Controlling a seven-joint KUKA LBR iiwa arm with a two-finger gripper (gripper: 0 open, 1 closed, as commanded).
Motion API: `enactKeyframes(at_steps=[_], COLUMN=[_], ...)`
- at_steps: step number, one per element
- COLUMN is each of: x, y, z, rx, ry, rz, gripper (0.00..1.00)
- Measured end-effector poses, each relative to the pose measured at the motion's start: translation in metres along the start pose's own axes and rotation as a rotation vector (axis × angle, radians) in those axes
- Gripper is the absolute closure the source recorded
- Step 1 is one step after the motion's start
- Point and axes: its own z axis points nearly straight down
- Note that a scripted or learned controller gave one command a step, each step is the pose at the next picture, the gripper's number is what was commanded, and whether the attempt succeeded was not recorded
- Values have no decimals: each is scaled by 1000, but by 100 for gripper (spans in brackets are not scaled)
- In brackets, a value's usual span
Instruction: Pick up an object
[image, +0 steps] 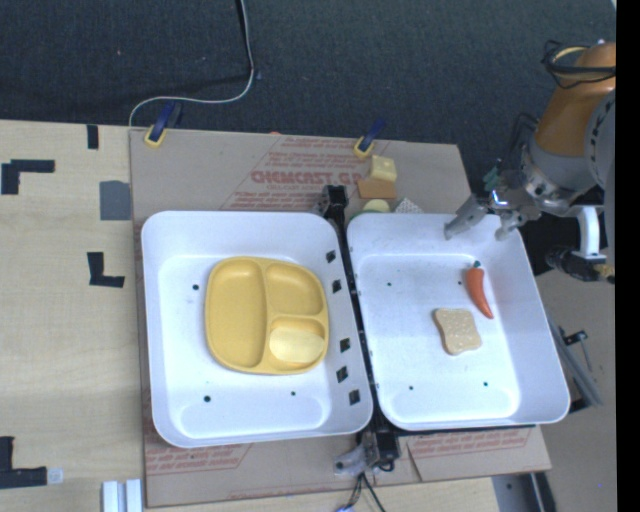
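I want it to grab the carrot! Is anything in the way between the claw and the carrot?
No. In the camera view, just bare white bin floor lies between the open gripper and the carrot.

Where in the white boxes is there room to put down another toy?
The right bin has bare floor left of the carrot and bread slice, and along its near edge. The left bin is crowded: the yellow plate covers most of it, leaving narrow strips around it.
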Motion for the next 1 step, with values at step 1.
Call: enactKeyframes(at_steps=[1], x=[-14], y=[-42], z=[103], rx=[0], ry=[0], rz=[0], gripper=[0])
